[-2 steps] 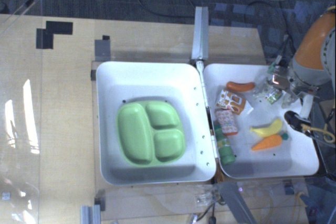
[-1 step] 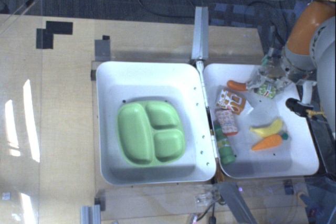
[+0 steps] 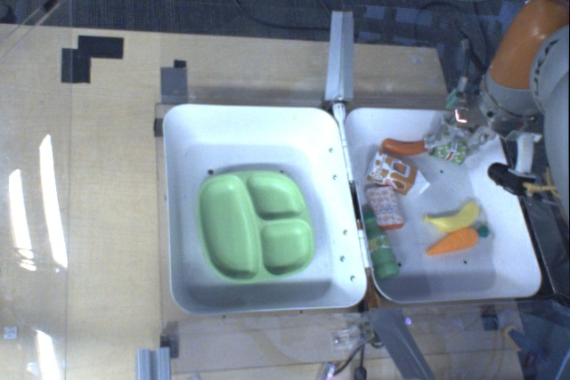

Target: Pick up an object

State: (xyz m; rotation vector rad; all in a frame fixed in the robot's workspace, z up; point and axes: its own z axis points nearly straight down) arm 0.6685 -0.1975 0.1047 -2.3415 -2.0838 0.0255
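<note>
The right bin (image 3: 512, 280) holds several small things. A yellow banana (image 3: 452, 216) lies just above an orange carrot (image 3: 456, 241). An orange-red sausage-shaped toy (image 3: 403, 147), a printed snack packet (image 3: 392, 174), a second packet (image 3: 385, 207) and a green bottle (image 3: 382, 255) line the bin's left side. A crinkled silver-green wrapper (image 3: 450, 147) lies at the bin's back. My gripper (image 3: 460, 125) hangs over the bin's back right corner, right above that wrapper. Nothing visible is lifted off the bin floor.
The left bin (image 3: 187, 138) carries a light green divided plate (image 3: 256, 222). A metal divider post (image 3: 340, 58) stands between the bins at the back. The arm with its orange band (image 3: 525, 40) comes in over the right bin's far right corner.
</note>
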